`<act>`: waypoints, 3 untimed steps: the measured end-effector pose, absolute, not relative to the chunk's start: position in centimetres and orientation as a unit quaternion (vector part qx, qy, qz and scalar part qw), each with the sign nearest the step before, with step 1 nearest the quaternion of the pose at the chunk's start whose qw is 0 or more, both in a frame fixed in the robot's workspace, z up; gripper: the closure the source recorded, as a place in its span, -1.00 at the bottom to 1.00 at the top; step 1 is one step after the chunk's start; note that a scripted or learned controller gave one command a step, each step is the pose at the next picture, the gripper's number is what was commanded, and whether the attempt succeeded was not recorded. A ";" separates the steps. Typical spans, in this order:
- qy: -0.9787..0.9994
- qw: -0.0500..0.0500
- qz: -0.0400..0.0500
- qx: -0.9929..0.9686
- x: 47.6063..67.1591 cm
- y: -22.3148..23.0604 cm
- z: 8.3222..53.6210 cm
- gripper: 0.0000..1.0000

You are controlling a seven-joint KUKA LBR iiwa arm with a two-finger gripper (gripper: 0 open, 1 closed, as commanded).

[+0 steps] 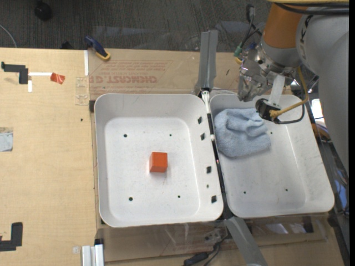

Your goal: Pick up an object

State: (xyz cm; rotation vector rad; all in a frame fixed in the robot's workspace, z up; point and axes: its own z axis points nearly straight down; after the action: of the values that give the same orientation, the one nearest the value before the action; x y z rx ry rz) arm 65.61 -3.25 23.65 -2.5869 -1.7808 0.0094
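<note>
We see the end effector [256,93] near the top of the right bin [299,198], hanging just above that bin's far rim, and we cannot tell from here whether it is released or clenched, since its metal parts blur together against the cables. Nothing is visibly caught in it. Above it we follow the arm's orange band [291,15] and the grey link [333,49] that leads off to the right. A black and yellow cable [285,111] loops below the wrist.

Just beneath and a little to the left of the end effector we find a crumpled pale blue cloth [239,131], lying in the upper left part of the right bin, close to the wall it shares with its neighbour. In the left bin [111,198] we see a small orange-red block [158,162] sitting alone near the middle of the floor, well apart from the cloth and from the arm.

Both bins rest on the counter [44,165], whose bare wood stretches to the left. A sheet of cardboard [138,71] with printed lettering lies behind the left bin.
</note>
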 end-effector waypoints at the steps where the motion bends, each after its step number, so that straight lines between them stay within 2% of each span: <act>1: -0.470 0.000 0.002 -0.883 61.7 -2.8 40.3 1.00; 2: -0.559 0.001 0.003 -0.829 51.9 -0.7 30.8 1.00; 3: -0.609 0.001 0.003 -0.793 49.7 4.4 19.0 1.00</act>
State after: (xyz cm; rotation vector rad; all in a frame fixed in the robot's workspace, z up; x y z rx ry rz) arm 49.73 4.43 18.96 -2.4902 -1.9106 0.0088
